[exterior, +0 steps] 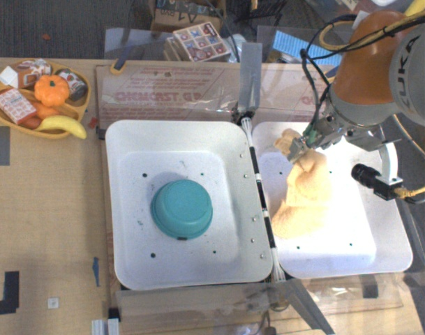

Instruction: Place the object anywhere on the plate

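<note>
**Q:** What is the figure showing, and where is the task's thing lying?

**A:** The arm is reaching in from the right over the right bin (379, 257). The gripper (311, 139) is hanging at the upper end of a pale yellow soft object (304, 197), which is sprawling across the left half of that bin, near the seam with the left bin (128, 145). The gripper appears to be touching or pinching the object's top end, but whether it is open, closed or gripping the fabric cannot be told from this slant. A teal plate (182, 209), seemingly turned face down, is sitting alone in the middle of the left bin, well apart from the object.

**Q:** Which step is in hand?

**A:** Judging by the layout, the pick is being attempted; the transfer is not yet begun, since the object's bulk is resting on the bin floor.

**Q:** What is the next move calling for?

**A:** A secure hold on the limp material, then a lift high enough for the dangling part to clear the two bin rims at the seam, then travel leftward to above the plate. The plate's domed surface is likely making a soft thing slide off, so a central release would be safest.

**Q:** And the surroundings?

**A:** A bowl of toy fruit (41, 100) is standing on the counter (45, 222) at upper left, taking no part.
</note>
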Available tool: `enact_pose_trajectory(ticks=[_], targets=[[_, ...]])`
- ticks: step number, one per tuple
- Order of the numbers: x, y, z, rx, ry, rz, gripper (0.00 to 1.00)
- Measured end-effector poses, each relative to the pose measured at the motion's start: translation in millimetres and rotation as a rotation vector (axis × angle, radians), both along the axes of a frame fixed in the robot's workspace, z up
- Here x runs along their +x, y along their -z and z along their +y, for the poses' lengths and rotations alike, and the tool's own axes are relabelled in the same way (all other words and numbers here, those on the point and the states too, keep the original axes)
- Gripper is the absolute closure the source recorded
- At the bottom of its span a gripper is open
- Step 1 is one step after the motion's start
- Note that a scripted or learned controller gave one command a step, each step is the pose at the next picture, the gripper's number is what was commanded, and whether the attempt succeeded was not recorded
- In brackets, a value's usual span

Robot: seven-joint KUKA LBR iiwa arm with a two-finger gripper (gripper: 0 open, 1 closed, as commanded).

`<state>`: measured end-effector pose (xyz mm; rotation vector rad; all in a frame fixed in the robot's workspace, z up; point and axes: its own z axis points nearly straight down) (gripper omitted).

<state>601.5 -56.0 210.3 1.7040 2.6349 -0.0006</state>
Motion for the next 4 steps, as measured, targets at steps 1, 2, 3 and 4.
enact_pose_trajectory(ticks=[1,2,3,4], targets=[[1.2,-15.0,0.1,0.001,-0.002,-0.002,1.0],[-26.4,-6.4,45.8,0.002,-0.399,0.003,1.0],[-53.3,-19.6,86.9,0.002,-0.798,0.002,1.0],[-76.4,-9.2,125.1,0.001,-1.143,0.002,1.0]])
